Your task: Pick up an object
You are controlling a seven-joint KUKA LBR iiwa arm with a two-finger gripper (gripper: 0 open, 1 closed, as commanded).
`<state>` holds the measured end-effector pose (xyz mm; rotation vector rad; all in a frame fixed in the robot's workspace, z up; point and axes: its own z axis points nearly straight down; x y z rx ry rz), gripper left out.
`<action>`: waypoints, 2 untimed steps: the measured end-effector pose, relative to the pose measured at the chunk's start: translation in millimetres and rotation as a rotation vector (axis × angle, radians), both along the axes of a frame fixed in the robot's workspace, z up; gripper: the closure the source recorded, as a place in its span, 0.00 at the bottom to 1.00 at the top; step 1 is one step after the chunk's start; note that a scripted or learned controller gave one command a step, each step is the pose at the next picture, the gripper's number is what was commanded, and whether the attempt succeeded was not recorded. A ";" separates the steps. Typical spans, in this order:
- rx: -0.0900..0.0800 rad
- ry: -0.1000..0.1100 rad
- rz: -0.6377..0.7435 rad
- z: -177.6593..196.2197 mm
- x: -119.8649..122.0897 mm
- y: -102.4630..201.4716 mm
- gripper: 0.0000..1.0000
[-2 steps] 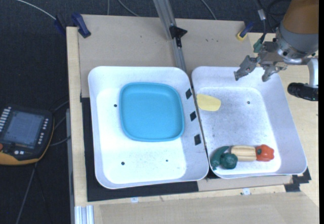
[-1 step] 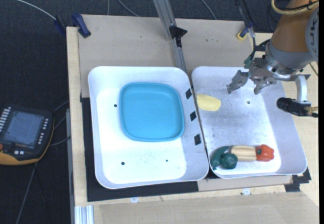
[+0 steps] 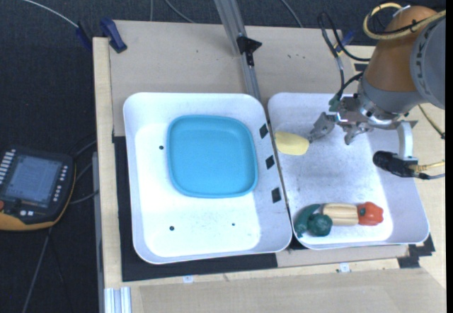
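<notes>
Hovering over the right bin (image 3: 403,184), the gripper (image 3: 337,129) has its fingers spread and pinches nothing. A yellow object (image 3: 291,143) lies just beside it, near the bin's left wall.

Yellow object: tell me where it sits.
The yellow object lies in the right bin, against its left wall near the top, just left of the pincer and well above the toys at the bottom.
</notes>
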<state>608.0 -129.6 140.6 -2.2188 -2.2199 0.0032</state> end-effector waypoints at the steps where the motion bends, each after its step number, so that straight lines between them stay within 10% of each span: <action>1: 0.000 0.000 0.000 -47.3 -1.0 0.4 0.00; 2: -0.001 -0.006 0.000 -34.0 0.7 0.3 1.00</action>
